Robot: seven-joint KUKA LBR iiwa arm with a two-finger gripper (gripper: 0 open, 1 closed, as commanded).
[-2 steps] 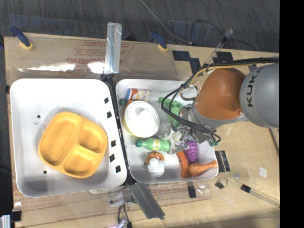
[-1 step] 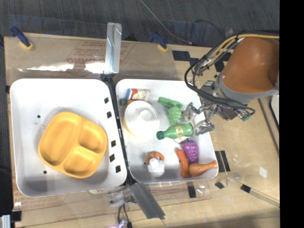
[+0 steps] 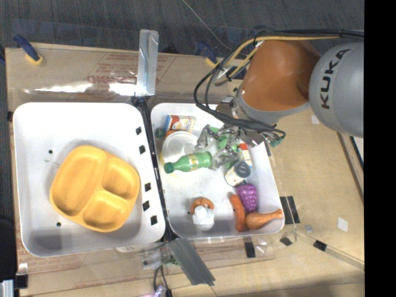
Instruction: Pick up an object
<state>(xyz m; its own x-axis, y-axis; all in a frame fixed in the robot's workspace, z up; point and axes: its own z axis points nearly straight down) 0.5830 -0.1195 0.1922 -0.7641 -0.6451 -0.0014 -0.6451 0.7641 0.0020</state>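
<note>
While the pincer (image 3: 224, 146) hangs low over the right bin (image 3: 267, 184), you see it poised by the green bottle (image 3: 189, 162). Spread or closed, you cannot tell.

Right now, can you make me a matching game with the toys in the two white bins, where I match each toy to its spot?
Things:
1. yellow tray
2. green bottle
3. purple grapes
4. gripper

Places:
A. in the right bin, near its right wall
B. alone in the left bin
C. above the right bin, just over the green bottle's end
D. lying on its side in the middle of the right bin

Pairs: 1-B, 2-D, 3-A, 4-C
</note>
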